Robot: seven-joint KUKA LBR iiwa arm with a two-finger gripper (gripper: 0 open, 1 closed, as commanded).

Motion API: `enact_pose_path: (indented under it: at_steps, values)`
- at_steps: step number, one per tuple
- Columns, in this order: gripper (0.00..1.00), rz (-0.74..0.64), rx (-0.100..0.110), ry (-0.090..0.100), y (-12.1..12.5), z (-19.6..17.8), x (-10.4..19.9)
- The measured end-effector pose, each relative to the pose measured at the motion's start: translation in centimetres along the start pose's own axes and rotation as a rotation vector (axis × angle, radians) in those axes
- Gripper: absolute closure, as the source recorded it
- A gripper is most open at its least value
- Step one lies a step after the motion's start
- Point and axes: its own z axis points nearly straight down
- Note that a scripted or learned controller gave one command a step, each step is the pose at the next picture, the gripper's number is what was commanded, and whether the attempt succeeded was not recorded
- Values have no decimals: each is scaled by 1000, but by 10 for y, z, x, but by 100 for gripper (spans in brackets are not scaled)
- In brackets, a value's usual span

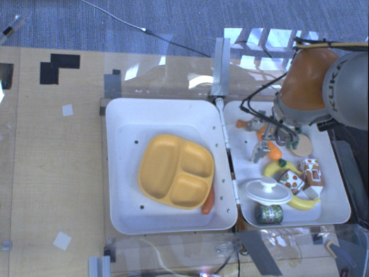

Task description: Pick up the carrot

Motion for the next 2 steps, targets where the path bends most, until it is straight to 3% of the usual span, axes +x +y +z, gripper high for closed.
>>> enact_pose_path:
  at_steps: [1,2]
  values:
    - [100,-6,0,-11,2,-14,-3]
    - [100,-27,0,-9,33,-104,18]
